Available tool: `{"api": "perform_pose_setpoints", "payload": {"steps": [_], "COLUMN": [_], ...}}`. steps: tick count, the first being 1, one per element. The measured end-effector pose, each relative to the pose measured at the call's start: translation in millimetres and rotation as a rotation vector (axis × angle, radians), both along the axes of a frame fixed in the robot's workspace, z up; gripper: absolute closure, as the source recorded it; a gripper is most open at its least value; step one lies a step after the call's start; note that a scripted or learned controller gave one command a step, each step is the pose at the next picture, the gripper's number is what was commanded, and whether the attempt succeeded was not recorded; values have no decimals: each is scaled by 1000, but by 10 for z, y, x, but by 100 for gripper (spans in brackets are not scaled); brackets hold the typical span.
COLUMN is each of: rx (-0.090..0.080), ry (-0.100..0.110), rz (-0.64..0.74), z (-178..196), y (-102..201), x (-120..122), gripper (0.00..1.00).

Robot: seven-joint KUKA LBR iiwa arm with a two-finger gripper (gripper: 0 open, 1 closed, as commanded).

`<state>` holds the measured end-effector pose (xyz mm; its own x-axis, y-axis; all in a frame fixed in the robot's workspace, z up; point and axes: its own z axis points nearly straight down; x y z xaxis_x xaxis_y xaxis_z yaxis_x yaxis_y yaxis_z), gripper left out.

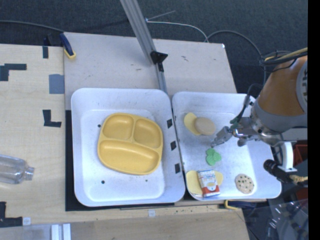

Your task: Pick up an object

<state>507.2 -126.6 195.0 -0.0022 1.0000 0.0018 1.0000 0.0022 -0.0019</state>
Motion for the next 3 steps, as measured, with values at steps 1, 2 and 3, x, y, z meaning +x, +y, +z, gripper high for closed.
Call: {"api": "perform_pose_setpoints", "payload": {"steps": [1,2,3], "rx": [-1,1,-2], "ry": [-2,5,1], "rz": [2,3,-6], "z": [-424,-641,-1073], "y": [-297,353,-67], "x": [1177,796,202], "gripper": [0,0,0]}}
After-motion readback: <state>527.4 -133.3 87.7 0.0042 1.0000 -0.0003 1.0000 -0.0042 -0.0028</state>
